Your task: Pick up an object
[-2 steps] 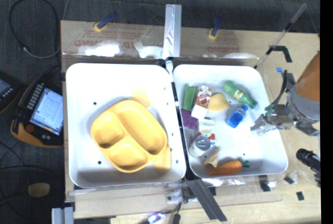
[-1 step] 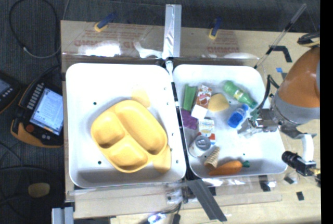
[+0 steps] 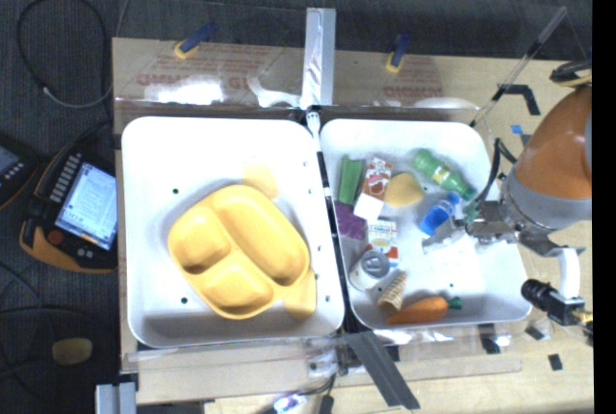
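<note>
No writing is legible on the small cartons. One green plastic bottle [image 3: 441,173], one orange toy carrot [image 3: 420,310] and one silver can [image 3: 373,263] lie in the right white bin [image 3: 486,292]. One yellow divided tray [image 3: 239,250] fills the left white bin [image 3: 154,152]. The gripper [image 3: 452,231] hovers by a blue object [image 3: 440,215]; whether it grips, I cannot tell.

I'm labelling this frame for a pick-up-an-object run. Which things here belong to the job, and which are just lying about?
Belonging to the job:
gripper, low in the right bin
blue object by it
green bottle
carrot
can

Just lying about:
yellow divided tray in the left bin
handheld controller on the floor
blue clamps at the bench's back edge
</note>
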{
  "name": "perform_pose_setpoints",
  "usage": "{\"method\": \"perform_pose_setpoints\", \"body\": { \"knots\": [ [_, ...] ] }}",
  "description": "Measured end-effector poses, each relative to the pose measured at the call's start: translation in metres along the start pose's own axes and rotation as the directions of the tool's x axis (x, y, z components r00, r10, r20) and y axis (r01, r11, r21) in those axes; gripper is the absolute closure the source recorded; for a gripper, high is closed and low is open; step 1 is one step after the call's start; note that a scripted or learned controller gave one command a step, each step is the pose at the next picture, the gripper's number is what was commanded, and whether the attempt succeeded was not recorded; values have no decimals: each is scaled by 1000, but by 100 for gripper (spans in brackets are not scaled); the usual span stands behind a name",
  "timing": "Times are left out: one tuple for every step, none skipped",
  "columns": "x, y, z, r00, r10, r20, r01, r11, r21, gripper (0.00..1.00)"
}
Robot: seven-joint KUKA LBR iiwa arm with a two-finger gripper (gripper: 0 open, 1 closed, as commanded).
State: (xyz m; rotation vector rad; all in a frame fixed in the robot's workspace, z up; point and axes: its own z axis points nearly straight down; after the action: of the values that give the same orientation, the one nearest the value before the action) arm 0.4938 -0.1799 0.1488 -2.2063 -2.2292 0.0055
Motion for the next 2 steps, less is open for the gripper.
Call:
{"method": "perform_pose_setpoints", "body": {
  "knots": [
    [-11, 57, 60, 998, 58, 2, -58, 998, -12, 0],
    [-2, 55, -58, 1000, -16, 3, 16, 1000, -2, 0]
  ]
}}
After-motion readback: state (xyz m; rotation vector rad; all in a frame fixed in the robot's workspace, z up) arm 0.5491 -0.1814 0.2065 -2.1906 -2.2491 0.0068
